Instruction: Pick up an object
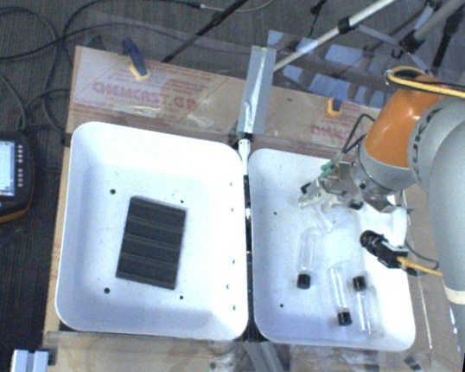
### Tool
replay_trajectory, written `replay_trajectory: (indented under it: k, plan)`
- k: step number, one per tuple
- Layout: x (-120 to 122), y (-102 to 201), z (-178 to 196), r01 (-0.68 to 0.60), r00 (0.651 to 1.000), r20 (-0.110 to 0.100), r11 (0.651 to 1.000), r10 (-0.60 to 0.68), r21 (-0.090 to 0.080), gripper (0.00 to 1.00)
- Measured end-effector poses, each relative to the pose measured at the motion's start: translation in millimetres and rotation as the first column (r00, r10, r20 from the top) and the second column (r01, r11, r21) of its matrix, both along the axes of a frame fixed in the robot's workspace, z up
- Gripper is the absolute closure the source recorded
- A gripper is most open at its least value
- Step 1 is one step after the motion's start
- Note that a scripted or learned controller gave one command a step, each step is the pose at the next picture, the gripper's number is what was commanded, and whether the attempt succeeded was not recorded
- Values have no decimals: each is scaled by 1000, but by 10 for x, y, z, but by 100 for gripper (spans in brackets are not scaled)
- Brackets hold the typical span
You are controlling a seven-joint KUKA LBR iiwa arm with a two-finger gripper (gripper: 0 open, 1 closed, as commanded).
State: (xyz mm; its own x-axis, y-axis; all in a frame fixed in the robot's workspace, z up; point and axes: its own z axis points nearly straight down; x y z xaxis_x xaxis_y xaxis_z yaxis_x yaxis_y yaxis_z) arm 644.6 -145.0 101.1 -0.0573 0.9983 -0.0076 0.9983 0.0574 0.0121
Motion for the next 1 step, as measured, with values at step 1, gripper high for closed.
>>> replay_trajectory:
  k: [1]
  plan:
    - [-27,172,1408,125,992,-14,992,-125,4,100]
